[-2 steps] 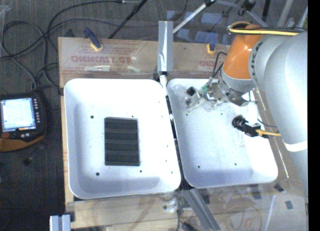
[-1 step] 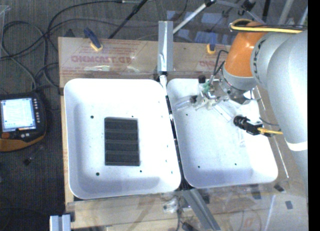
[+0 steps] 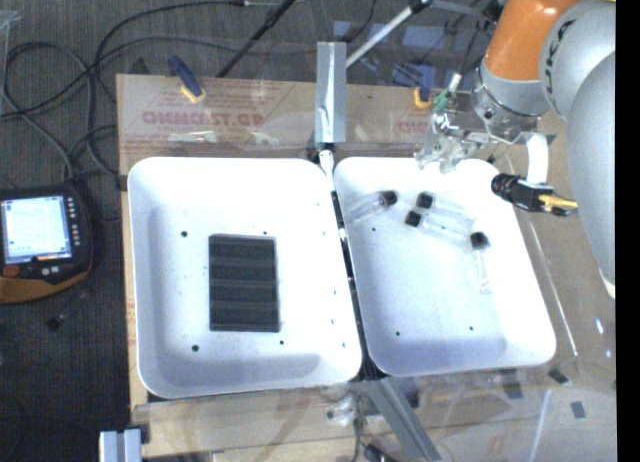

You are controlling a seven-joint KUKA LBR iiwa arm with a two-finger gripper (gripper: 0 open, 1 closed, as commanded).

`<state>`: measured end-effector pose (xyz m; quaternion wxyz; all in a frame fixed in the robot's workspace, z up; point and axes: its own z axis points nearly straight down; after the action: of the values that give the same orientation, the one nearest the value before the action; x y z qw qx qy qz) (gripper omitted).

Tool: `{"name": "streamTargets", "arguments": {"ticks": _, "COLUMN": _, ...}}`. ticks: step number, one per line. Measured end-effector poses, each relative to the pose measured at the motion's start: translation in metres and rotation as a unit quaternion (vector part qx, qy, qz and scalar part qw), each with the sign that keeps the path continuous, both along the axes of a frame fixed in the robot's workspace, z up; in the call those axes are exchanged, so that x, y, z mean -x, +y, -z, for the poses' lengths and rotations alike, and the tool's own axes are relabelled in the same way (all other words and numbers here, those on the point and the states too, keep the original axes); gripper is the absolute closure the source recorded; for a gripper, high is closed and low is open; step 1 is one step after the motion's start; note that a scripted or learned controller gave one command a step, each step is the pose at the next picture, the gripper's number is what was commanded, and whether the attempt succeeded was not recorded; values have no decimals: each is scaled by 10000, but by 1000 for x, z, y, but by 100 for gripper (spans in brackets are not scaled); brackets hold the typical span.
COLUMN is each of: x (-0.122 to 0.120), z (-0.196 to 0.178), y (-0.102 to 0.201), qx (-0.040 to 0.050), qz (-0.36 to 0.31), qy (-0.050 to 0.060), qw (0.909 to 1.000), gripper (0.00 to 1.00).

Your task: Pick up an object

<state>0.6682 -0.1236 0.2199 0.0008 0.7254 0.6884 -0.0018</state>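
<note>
My gripper hangs over the far rim of the right bin, below the orange wrist band. Nothing shows in its grasp. Just in front of it, in the far half of that bin, lie several clear plastic vials with black caps: one at the left, a pair in the middle, and a longer one whose cap points to the right. A faint clear tube lies nearer the bin's right side. A black ridged rectangular block lies flat in the middle of the left bin.
A grey metal post stands at the far end of the seam between the two bins. Blue clamps grip the board behind the bins. A handheld control pendant lies on the floor to the left.
</note>
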Motion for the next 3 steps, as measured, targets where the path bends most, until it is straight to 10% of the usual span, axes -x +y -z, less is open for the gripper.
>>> {"name": "streamTargets", "arguments": {"ticks": 1, "x": 0, "z": -18, "y": 52, "qx": -10, "qz": 454, "qy": 3, "qw": 9990, "gripper": 100}}
{"name": "streamTargets", "arguments": {"ticks": 2, "x": 0, "z": -18, "y": 52, "qx": -5, "qz": 457, "qy": 1, "qw": 9990, "gripper": 0}}
{"name": "streamTargets", "arguments": {"ticks": 3, "x": 21, "z": 87, "y": 1, "qx": -7, "qz": 244, "qy": 15, "qw": 9997, "gripper": 0}}
